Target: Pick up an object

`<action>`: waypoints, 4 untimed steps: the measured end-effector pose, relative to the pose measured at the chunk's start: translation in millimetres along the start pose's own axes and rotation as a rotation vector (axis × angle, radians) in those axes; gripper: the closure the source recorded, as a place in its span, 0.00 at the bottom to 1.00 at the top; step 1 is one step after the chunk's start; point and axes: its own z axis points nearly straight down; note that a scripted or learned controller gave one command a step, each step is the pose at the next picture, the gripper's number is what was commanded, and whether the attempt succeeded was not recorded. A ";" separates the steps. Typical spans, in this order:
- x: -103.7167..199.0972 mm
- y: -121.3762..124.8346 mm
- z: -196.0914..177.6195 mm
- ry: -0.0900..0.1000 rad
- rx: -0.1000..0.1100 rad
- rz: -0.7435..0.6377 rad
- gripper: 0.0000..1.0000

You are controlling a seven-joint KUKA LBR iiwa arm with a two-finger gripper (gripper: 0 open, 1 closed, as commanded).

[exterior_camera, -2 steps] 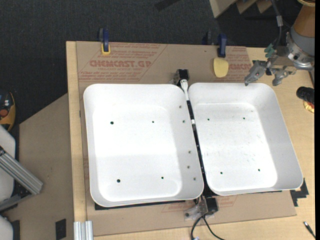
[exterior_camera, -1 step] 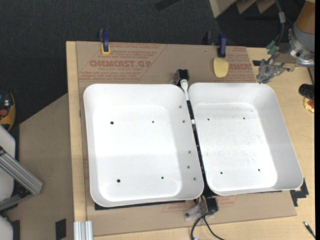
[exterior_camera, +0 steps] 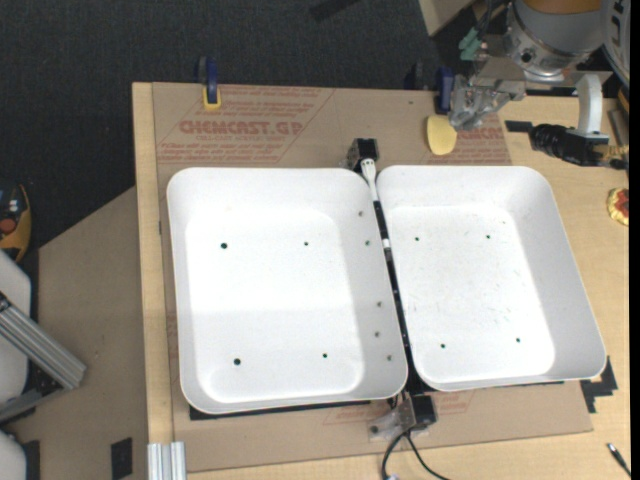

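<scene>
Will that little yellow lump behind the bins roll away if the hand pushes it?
The yellow lump looks rounded and smooth, so it might roll or slide on the flat board. It looks small beside the hand, so probably light. Whether it is soft or hard, I cannot tell.

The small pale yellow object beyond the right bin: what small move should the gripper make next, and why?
Probably a short shift toward the camera view's left, then down. The gripper sits just right of the small pale yellow object, which lies on the brown board outside the right white bin and is not between its fingers.
</scene>
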 end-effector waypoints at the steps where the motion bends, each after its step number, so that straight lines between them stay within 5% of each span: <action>1: 12.5 -2.1 22.2 -0.002 0.013 0.010 1.00; 2: 114.5 -31.3 65.5 0.001 0.017 0.004 1.00; 3: 145.8 -23.4 -71.8 0.001 -0.007 0.007 1.00; 4: 178.8 0.3 18.5 -0.002 0.016 0.010 1.00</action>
